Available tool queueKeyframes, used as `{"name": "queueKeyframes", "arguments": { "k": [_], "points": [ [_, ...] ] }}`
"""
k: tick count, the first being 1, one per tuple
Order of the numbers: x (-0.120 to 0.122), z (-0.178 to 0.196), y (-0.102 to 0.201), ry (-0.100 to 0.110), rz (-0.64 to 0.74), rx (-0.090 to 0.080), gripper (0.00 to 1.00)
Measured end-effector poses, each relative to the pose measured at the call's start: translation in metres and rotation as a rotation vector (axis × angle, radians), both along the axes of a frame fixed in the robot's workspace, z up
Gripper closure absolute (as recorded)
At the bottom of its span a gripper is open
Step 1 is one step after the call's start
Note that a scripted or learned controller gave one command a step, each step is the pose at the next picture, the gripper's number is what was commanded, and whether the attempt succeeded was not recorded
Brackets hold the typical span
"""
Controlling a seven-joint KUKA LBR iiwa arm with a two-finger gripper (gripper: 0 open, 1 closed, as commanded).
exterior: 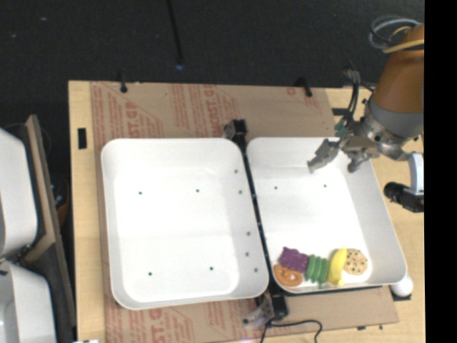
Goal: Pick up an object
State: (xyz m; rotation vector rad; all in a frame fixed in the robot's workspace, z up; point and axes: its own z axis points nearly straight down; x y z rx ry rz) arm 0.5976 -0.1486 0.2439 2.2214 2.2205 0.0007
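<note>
Nearest the camera, along the front wall of the right-hand shallow white plastic bin (371, 191), I see a tight row of small toy-food pieces: a round orange piece (288, 277) at the left end with a purple lumpy piece (291, 258) touching it just behind, then a green ridged piece (317, 268), a yellow piece (338, 267) and a tan cookie-shaped disc with dark spots (355, 262) at the right end. The row's long axis runs left to right, parallel to the bin's front wall, and the pieces touch one another, so I judge that picking one cleanly will be awkward. The left-hand shallow white plastic bin (114, 191) sits beside it on the brown cardboard-covered tabletop (178, 109). Farther back, my tool (337, 157) hangs over the far edge of the right bin, its two grey fingers spread wide with nothing between them. The relation that matters: the cluster lies well apart from the tool, toward the camera and slightly left, across the bare bin floor. The grey arm with its orange band (400, 70) is cut off at the right, and the fingertips are blurred, so I cannot tell their height above the bin.
</note>
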Motion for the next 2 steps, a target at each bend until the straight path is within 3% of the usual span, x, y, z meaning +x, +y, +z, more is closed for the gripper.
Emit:
{"name": "queueKeyframes", "arguments": {
  "k": [1, 2],
  "points": [
    [-0.042, -0.144, 0.005, 0.012, -0.001, 0.002, 0.0],
    [-0.083, -0.143, -0.048, 0.002, -0.005, -0.001, 0.0]
  ]
}}
